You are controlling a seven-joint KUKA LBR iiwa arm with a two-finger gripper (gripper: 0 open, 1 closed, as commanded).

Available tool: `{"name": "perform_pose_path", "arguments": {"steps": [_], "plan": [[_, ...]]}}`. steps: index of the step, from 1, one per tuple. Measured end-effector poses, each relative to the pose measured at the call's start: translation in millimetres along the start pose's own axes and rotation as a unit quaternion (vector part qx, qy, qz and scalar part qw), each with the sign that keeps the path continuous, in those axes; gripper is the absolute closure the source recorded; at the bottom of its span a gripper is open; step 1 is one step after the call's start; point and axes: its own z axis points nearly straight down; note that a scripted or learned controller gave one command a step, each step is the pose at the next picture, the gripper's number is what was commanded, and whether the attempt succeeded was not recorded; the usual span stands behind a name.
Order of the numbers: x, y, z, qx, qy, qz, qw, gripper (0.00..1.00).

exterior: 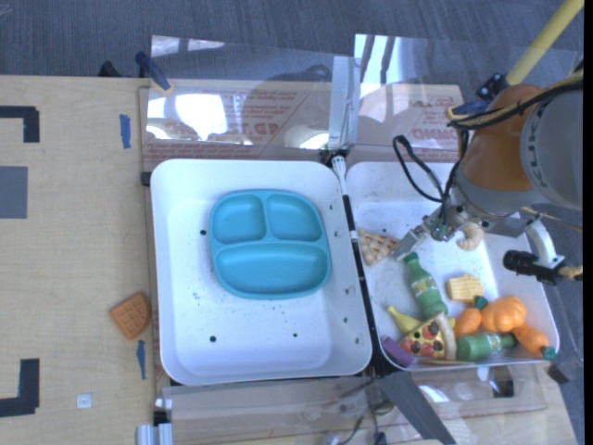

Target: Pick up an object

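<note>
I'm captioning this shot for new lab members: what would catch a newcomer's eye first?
Probably the blue divided plate, alone in the left bin. Next, the bright toy food heaped in the right bin's near corner, among it a green bottle and a pizza slice. Above that pile hangs the gripper.

The bench (65,248) is a pale wooden top with black angle marks along its left side and short strips of blue tape (125,130) stuck near the bins. Two shallow white bins sit on it side by side, touching along their inner edges: the left bin (176,341) and the right bin (389,179). A small orange waffle-patterned piece (131,315) lies on the bare wood just beside the left bin's outer wall.
</note>
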Motion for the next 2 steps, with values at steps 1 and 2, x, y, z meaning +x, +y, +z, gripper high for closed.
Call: {"name": "perform_pose_path", "arguments": {"steps": [1, 2], "plan": [[38, -57, -2, 0.0, 0.001, 0.005, 1.0, 0.0], [36, -54, -14, -0.003, -0.003, 0.004, 1.0, 1.0]]}}
